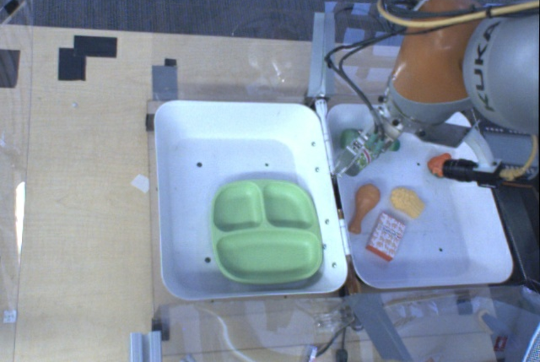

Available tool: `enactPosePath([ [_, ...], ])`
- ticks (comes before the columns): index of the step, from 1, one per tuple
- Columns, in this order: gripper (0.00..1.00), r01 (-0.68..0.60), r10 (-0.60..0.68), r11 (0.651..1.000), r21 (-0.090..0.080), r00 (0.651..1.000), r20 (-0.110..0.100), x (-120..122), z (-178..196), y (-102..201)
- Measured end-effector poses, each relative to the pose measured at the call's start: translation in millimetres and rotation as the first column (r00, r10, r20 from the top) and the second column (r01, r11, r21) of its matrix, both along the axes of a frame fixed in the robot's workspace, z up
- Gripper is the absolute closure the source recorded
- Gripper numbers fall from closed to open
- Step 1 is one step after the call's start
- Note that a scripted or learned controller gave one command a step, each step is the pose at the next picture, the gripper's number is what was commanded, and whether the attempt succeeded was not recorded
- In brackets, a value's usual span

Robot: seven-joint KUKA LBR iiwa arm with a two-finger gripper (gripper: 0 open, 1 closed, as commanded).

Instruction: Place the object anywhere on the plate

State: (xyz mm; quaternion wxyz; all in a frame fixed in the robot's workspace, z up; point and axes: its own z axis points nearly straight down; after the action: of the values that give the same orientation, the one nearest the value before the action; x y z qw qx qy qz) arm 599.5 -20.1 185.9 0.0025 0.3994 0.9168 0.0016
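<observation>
Tool (371,143) sits at approx 10 o'clock in the right bin (472,267), near the bin's left wall, w/ a green item (361,146) right at its tip. Can't tell how wide the tool is open, or whether it actually has the green item; too small and cluttered there.

Judgement: step in hand is the pick. To do it well, close squarely on the green item, lift straight up to clear the wall btwn bins, then carry toward 9 o'clock to the green plate (267,230) in the left bin (194,141).

Other items lie at approx 6 o'clock from the tool: drumstick-shaped piece (364,205), yellow biscuit (407,201), red-white packet (387,235). Orange item (439,164) at 3 o'clock.

Arm (498,73) comes in from 3 o'clock, orange band (432,56) above wrist, wrist angled down-left into the bin.
</observation>
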Motion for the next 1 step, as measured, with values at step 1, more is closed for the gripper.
enactPosePath([
  [1,1.0,-0.078,0.078,0.997,0.0,0.997,0.0,-58.0,-0.1,66.6],
])
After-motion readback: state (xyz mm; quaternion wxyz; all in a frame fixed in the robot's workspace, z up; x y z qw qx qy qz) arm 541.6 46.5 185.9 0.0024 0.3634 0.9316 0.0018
